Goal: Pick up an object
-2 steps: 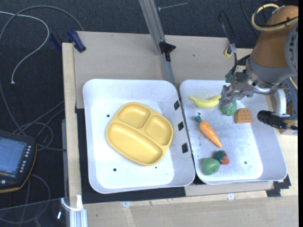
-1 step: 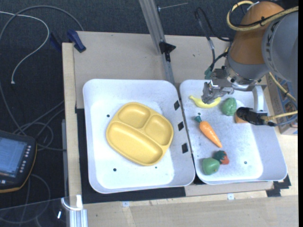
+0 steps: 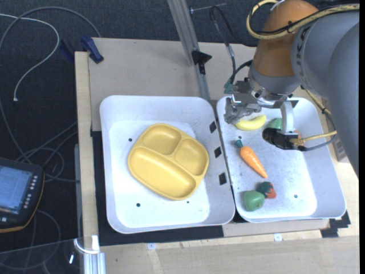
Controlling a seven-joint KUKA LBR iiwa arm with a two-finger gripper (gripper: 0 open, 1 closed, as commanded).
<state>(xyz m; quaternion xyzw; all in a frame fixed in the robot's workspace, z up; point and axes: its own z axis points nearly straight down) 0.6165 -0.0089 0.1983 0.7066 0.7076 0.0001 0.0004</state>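
In the right bin [image 3: 319, 170] a yellow banana [image 3: 252, 123] lies near the far left corner. My gripper [image 3: 235, 112] hangs over the banana's left end, very close to it or touching. An orange carrot [image 3: 251, 159] with a green top lies just in front of the banana. A green pepper [image 3: 254, 200] rests near the bin's front wall, with a small red and green piece [image 3: 267, 189] beside it. A small green thing [image 3: 275, 123] sits right of the banana, partly hidden by the wrist bracket.
The left bin [image 3: 114, 153] holds a yellow divided plate [image 3: 168, 161]. A metal pole [image 3: 188, 33] rises behind the two bins. The arm [image 3: 319, 44] covers the right bin's far right corner.
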